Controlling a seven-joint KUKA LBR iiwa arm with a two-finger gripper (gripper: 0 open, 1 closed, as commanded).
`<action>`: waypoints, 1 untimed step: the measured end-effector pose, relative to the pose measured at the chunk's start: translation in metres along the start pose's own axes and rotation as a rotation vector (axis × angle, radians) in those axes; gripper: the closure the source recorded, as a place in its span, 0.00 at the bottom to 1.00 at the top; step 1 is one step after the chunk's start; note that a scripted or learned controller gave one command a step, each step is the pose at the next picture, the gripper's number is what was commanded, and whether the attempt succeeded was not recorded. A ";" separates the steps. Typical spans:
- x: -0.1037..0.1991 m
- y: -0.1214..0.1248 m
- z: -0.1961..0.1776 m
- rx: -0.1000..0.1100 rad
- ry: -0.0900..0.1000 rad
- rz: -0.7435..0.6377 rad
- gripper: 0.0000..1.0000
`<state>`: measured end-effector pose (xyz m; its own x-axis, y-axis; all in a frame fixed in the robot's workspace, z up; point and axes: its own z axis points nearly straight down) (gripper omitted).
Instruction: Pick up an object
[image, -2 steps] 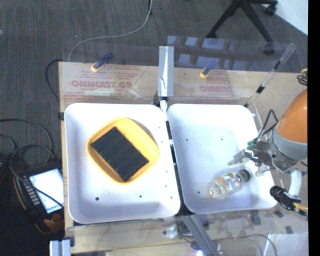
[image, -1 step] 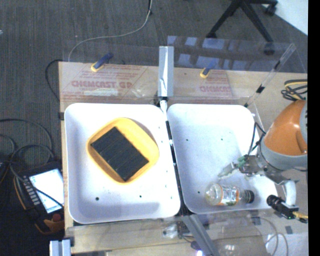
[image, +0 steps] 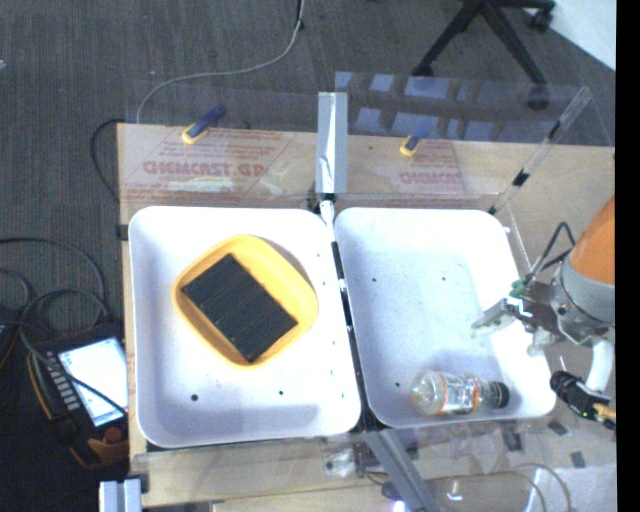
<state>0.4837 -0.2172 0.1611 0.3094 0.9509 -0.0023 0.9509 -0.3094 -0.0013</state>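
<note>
Over the right bin's (image: 430, 235) edge, jaws (image: 520, 310) unreadable, nothing visibly held.
Bottle (image: 460, 392) lies flat near the front wall; yellow dish (image: 290, 265) under a dark slab (image: 240, 307) sits in the left bin (image: 160, 400).

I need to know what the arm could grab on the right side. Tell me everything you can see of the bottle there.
The bottle is small, of clear plastic, with a dark cap pointing right and a pale label around its middle. It lies on its side on the floor of the right bin, near the front edge, lengthwise along it. Nothing else touches it; the gripper is apart, up and to the right.
</note>
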 end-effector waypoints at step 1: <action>0.037 -0.008 0.070 -0.014 0.001 0.045 0.00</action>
<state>0.4871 -0.1792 0.0914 0.3523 0.9359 -0.0010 0.9358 -0.3522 0.0127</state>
